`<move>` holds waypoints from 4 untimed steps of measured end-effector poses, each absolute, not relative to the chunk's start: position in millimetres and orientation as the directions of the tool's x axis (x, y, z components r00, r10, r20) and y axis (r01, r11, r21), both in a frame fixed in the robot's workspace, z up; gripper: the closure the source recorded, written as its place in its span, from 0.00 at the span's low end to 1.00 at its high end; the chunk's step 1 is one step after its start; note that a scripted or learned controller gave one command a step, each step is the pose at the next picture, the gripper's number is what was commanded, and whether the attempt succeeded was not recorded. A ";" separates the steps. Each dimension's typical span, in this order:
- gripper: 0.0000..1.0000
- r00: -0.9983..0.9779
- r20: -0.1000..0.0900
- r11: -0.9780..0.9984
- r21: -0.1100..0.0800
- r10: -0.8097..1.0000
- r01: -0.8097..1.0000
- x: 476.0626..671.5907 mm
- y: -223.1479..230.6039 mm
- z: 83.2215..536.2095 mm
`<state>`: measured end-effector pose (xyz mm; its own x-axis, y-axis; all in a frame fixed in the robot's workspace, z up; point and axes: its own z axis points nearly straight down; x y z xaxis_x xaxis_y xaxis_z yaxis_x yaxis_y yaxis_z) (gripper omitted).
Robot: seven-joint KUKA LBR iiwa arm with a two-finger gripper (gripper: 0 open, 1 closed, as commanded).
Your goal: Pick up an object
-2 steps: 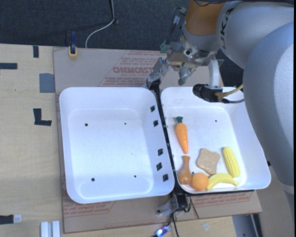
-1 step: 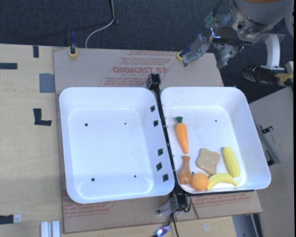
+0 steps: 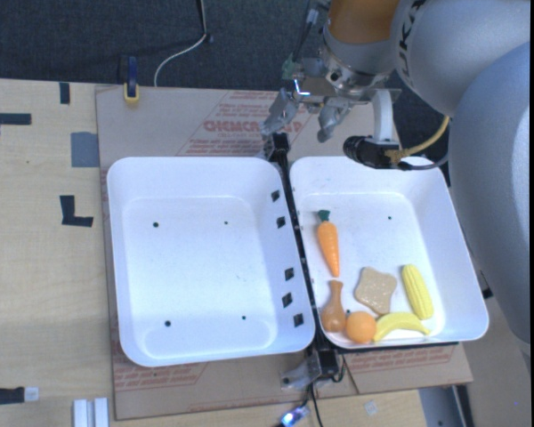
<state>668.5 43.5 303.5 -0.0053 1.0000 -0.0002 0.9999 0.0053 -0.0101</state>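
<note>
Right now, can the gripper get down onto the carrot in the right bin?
Probably yes. The gripper hangs open above the far end of the bins' shared edge, holding nothing. The carrot lies on bare floor in the right bin, apart from the other toy foods, with nothing over it.

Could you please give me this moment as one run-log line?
gripper: open, nothing held, above bins' far edge | carrot, bread slice, corn, banana, orange: right bin

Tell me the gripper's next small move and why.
Probably bring the gripper forward and down toward the carrot. The gripper hangs open above the far rim of the right bin, holding nothing, and the carrot is the nearest toy, lying apart from the others.
</note>
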 end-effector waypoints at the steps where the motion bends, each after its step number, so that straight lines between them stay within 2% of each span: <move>1: 0.00 -0.002 -0.001 0.002 -0.019 1.000 1.000 593.2 66.6 201.5; 2: 0.00 -0.003 0.000 0.003 0.013 1.000 1.000 652.6 68.2 317.0; 3: 0.00 -0.007 0.000 0.007 -0.011 1.000 1.000 665.8 140.5 200.2; 4: 0.00 0.005 -0.003 -0.005 -0.003 1.000 1.000 668.0 68.1 201.7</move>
